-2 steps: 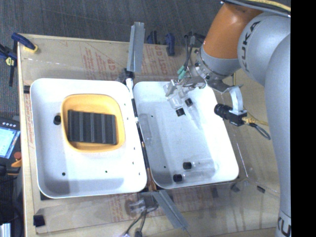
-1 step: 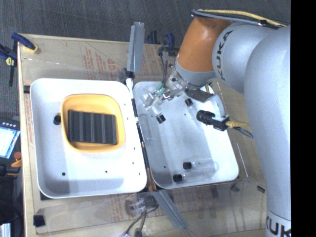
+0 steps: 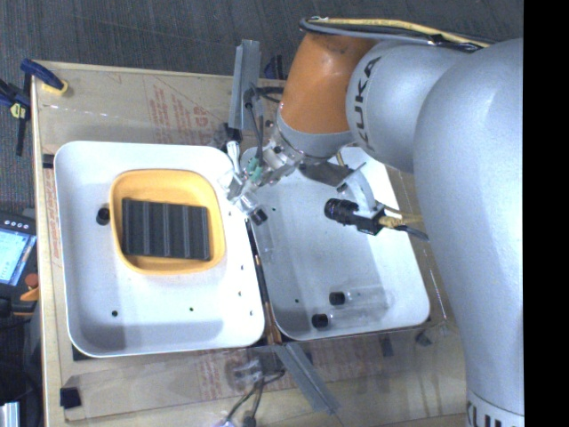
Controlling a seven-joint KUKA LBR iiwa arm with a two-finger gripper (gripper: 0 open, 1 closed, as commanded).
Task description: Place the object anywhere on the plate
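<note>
Dark grey ribbed block (image 3: 169,229) lies flat on the yellow plate (image 3: 164,181), about centred, with four or five parallel ridges running top to bottom; the plate rim shows all round it. The plate sits in the left white bin (image 3: 80,167), toward its upper half. A small dark spot (image 3: 103,213) is just beside the plate's left edge, too small to identify. Gripper (image 3: 246,185) hangs over the seam between the two bins, near their upper edges, apart from the block. Whether it is open or closed cannot be told, as the tip is a tangle of pale and greenish parts against white. Nothing can be made out in its grasp. The grey arm (image 3: 462,149) covers the right bin's (image 3: 400,292) upper right corner. "KUKA" (image 3: 363,105) reads sideways beside the orange band. Red print on the bench board (image 3: 178,105) is illegible. A clear item (image 3: 360,298) with a dark end lies low in the right bin, its outline faint. A blue clamp (image 3: 44,74) sits at the board's upper left corner, and a lit screen (image 3: 13,252) is cut off at the left edge.
</note>
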